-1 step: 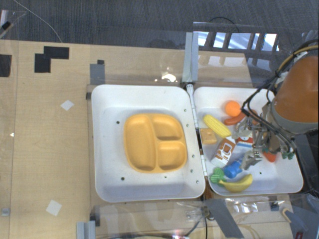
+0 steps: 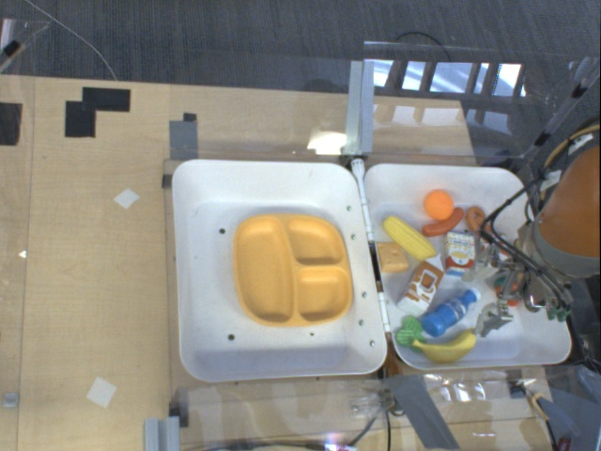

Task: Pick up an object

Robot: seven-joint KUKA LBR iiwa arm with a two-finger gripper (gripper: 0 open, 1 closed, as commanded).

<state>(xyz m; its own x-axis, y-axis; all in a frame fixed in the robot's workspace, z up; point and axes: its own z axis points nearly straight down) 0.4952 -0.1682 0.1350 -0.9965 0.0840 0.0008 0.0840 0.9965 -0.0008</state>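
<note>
Fingers (image 2: 498,316) low over the right bin (image 2: 554,350), near its right wall, amid cables; open or closed, cannot tell from this view. Nothing seen between them. Just left of them, a blue bottle (image 2: 448,313) lying tilted, its lower end touching a yellow banana (image 2: 449,348) along the bin's near wall. Beside the banana's left tip, a small green toy (image 2: 409,331). Above the bottle, a brown-and-white carton (image 2: 424,285) and a small red-and-white packet (image 2: 459,249). Farther back, a corn cob (image 2: 408,237), a tan block (image 2: 392,258), an orange ball (image 2: 438,204) and a reddish sausage (image 2: 445,224). Grey arm with orange band (image 2: 573,219) reaching in from the right. In the left bin (image 2: 202,280), a yellow divided tray (image 2: 292,269) lying flat, well apart from the fingers. Both bins side by side on the wooden counter (image 2: 84,280).
</note>
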